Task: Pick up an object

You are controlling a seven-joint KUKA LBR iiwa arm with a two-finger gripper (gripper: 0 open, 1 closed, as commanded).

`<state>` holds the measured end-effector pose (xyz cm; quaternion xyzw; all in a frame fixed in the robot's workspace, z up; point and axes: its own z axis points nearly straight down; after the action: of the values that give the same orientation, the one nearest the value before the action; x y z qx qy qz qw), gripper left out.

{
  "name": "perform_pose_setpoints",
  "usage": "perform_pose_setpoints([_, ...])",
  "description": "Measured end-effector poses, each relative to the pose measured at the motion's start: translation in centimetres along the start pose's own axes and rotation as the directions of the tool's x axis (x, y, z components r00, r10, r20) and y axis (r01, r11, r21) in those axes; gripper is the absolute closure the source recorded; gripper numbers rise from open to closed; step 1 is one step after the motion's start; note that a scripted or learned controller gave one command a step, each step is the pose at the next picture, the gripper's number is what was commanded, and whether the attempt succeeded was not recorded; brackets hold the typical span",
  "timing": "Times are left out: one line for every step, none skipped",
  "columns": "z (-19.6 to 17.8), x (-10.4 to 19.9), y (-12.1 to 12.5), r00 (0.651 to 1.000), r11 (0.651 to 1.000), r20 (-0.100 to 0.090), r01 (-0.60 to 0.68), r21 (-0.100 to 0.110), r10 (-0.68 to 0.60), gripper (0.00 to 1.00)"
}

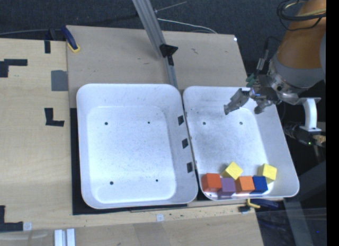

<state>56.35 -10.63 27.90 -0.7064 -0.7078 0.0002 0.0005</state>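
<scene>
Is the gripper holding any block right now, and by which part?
Nothing is held. The gripper is open above the far end of the right bin, with nothing between its fingers. The blocks lie clustered at the bin's near end.

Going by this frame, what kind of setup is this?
Likely a robot pick-testing bench in a lab: two white bins side by side, coloured blocks in the right one, the arm's tool above it.

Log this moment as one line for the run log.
gripper: open, nothing held, above far end of right bin | blocks: six clustered at near edge, untouched | left bin: idle
</scene>
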Motion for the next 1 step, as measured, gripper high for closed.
perform_pose_setpoints([15.06,1.63,-5.79,1.000,1.000,-0.002,-0.002,0.011,0.002,0.00])
